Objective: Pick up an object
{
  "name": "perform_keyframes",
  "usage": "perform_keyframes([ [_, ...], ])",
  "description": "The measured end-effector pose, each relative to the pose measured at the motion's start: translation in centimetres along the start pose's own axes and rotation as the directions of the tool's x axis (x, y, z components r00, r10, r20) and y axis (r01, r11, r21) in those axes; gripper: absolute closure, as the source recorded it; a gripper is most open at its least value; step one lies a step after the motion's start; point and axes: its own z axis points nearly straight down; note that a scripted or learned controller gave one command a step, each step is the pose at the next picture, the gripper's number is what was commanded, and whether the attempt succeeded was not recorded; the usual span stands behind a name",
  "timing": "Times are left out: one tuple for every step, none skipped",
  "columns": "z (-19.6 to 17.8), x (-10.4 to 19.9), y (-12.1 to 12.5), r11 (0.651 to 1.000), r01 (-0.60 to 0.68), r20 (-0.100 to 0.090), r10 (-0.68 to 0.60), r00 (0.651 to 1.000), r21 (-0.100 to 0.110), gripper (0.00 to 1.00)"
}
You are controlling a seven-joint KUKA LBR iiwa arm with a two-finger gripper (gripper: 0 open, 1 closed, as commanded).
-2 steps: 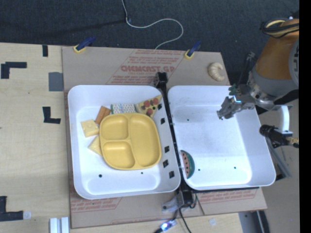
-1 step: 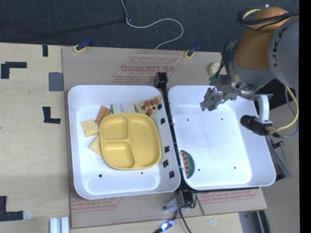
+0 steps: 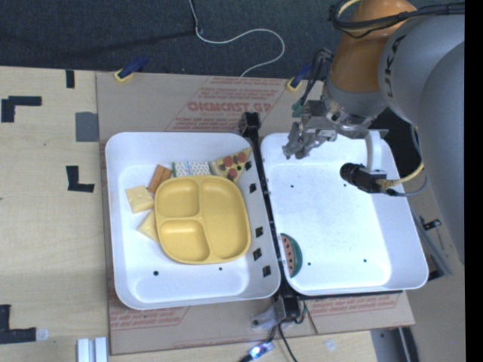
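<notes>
Gripper (image 3: 298,148) hangs over the far left corner of the right bin (image 3: 392,277), close to the divider between the two bins. From my seat I see the grey arm (image 3: 430,74) come in from the right, orange band (image 3: 366,40) above the wrist, fingers pointing down toward the bin floor. I cannot tell whether the pincer is released or clenched; the fingertips are too small and dark against the rim. Nothing shows between them that I can make out.

Right bin: one item, a watermelon-slice toy (image 3: 291,253), red face with green rind, lying against the left wall at the near end. Well apart from the gripper, which sits at the opposite end of that same wall.

Left bin (image 3: 121,277): a yellow divided plate (image 3: 203,219) with three compartments lies flat near the middle. Around its far and left edges a cluster of small things is partly tucked under it: a pale yellow square block (image 3: 139,197), an orange-brown stick (image 3: 158,176), a speckled white-green piece (image 3: 190,168), a pizza-slice toy (image 3: 233,163) near the divider. A pale yellow wedge (image 3: 146,227) pokes out at the plate's left side.

Both bins rest on a brown cardboard sheet (image 3: 151,104). A white cable (image 3: 249,40) loops across the dark floor beyond the bench. A black cable fitting (image 3: 362,176) juts off the arm over the right bin.
</notes>
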Motion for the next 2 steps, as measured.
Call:
perform_keyframes([
  [1.75, -1.12, -0.67, 1.0, -0.007, 0.003, 0.007, 1.0, 0.003, 1.0],
  [1.51, -0.54, -0.31, 1.0, -0.007, 0.002, 0.007, 1.0, 0.001, 1.0],
])
